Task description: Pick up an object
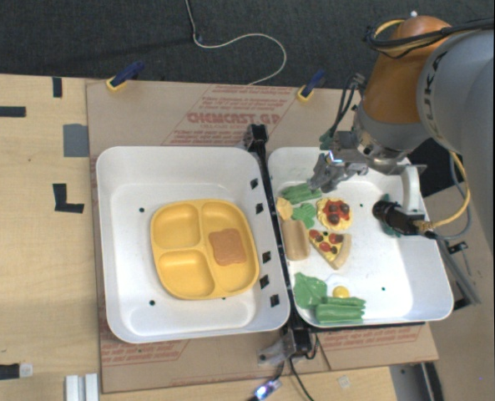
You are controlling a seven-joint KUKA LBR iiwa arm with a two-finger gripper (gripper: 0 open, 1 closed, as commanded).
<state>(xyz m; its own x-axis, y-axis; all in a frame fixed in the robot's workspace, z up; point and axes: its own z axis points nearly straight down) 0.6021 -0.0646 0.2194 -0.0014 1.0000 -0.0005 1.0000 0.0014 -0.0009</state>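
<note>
Cardboard sheeting (222,115) under both bins carries red print, reversed and hard to read. On the left, the shallow white bin (113,224) holds a yellow sectioned plastic plate (180,257) with a brown toast-like square (227,246) in its right compartment. The right white bin (414,291) holds toy food along its left side: a tan bread piece (295,239), a pizza slice (330,245), a red-topped round piece (336,213) and green leafy pieces (326,301). The gripper (326,172) hovers above the upper green leaf (297,194); whether it is apart or together I cannot tell.
</note>
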